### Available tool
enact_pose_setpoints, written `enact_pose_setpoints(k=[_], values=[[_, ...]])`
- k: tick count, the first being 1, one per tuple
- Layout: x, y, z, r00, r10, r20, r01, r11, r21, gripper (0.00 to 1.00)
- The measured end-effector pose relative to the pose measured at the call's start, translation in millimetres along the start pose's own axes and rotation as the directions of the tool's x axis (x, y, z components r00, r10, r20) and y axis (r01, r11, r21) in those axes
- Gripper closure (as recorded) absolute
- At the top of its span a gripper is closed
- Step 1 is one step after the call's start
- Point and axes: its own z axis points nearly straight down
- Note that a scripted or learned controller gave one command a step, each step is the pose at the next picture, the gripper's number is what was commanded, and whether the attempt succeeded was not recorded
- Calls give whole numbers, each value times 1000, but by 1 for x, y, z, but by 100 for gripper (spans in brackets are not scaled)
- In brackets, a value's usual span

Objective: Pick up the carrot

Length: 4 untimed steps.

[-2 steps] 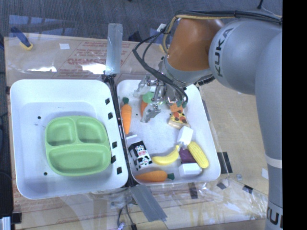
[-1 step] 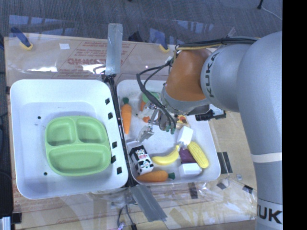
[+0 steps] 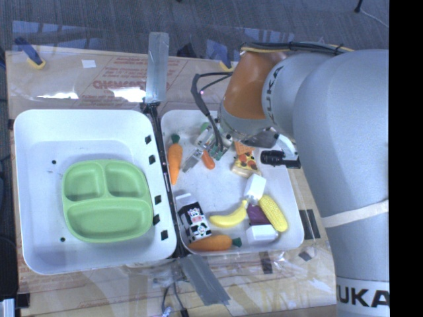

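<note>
**Carrot not yet lifted**

You can see the carrot (image 3: 174, 162) lying against the left wall of the right bin (image 3: 288, 189), green top pointing up the view; the gripper (image 3: 210, 144) hangs just beside it over a small orange piece (image 3: 208, 160); whether its fingers are spread or closed, you cannot tell; nothing is gripped visibly, so reaching, closing and lifting remain.
</note>
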Motion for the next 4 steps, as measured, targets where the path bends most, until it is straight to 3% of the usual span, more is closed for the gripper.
enact_pose_setpoints(k=[1, 2, 3, 4], values=[[5, -2, 1, 976, 220, 1, -220, 976, 8, 0], [6, 1, -10, 978, 211, -1, -211, 978, 6, 100], [70, 49, -101, 682, 731, -2, -731, 682, 0, 100], [138, 54, -157, 735, 678, -4, -678, 735, -1, 100]])
